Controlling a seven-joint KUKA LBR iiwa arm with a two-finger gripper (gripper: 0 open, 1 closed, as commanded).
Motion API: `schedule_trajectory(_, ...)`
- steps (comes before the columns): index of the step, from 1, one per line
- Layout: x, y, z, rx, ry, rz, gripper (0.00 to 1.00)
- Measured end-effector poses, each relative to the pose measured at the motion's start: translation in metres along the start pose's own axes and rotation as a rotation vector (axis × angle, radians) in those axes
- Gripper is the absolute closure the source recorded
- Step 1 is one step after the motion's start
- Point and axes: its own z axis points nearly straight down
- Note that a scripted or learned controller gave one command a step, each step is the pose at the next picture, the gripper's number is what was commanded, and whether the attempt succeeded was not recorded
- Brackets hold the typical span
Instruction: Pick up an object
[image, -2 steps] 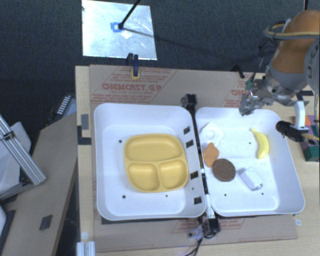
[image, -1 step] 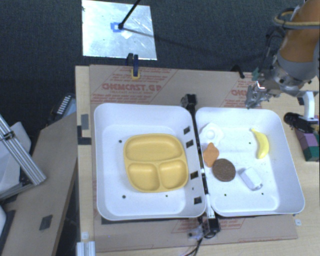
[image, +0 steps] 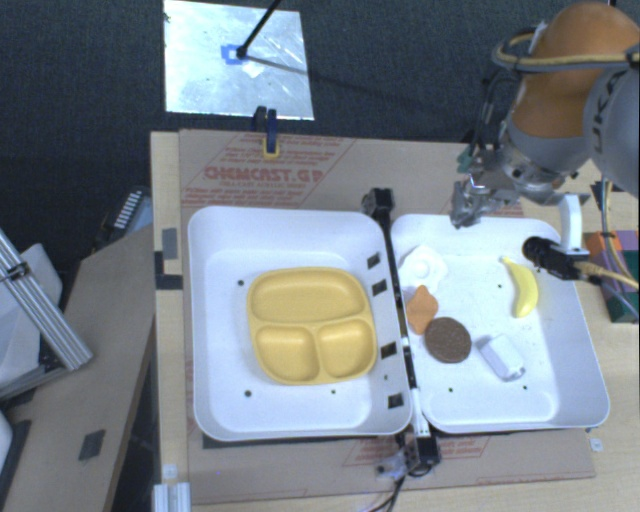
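Can't tell your gripper (image: 468, 212) state at the right bin's (image: 570, 400) far edge, so drop squarely over the banana (image: 522, 287) near its right edge

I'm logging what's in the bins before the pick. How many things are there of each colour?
Yellow: 2, the divided tray in the left bin and the banana
White: 2, the fried egg and the small white block
Orange: 1, the orange piece
Brown: 1, the round brown disc
Total: 6
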Motion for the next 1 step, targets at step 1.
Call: schedule_trajectory(1,0.0439,-0.0243,0.0043,0.001,0.0,0.001,1.0)
